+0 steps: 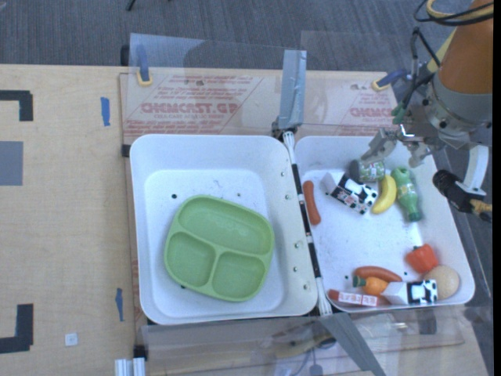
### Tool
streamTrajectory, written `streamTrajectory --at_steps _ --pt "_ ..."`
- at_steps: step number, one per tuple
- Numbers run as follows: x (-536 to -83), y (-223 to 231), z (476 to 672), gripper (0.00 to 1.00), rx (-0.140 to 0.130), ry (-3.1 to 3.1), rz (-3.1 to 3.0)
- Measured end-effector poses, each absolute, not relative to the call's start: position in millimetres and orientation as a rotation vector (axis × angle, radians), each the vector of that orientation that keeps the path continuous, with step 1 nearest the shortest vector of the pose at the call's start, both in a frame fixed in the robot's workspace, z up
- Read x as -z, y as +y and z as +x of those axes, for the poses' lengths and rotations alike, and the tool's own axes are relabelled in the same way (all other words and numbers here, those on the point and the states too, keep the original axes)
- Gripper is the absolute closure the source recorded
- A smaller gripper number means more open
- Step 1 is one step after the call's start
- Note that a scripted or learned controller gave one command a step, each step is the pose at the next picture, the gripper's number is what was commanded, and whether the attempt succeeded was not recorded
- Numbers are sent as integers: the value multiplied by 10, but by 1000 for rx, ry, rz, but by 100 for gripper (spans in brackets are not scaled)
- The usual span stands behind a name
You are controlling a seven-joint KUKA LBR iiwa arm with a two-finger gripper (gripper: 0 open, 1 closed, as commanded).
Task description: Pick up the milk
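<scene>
A milk carton (352, 193) with black cow patches lies on its side in the upper part of the right bin (344, 245), beside a banana (384, 194). A second cow-patterned carton (419, 291) lies near that bin's front edge. My gripper (394, 160) hangs over the bin's far right part, just up and right of the first carton, with its fingers spread open and nothing between them. One fingertip (370, 165) is close above the carton's upper end.
A green bottle (407, 194) lies right of the banana. A sausage (311, 202) rests by the left wall. A red pepper (422, 258), a pale round item (445, 280) and a carrot (374, 285) crowd the front. The left bin holds a green divided plate (219, 247).
</scene>
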State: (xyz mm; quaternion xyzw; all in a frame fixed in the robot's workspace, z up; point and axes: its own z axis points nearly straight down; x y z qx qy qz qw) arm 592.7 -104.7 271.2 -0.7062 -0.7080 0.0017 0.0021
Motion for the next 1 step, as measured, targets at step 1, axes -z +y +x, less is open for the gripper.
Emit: streamTrajectory --at_steps 1 --pt "-1997 -803 6221 0 -4 -2277 -2158"
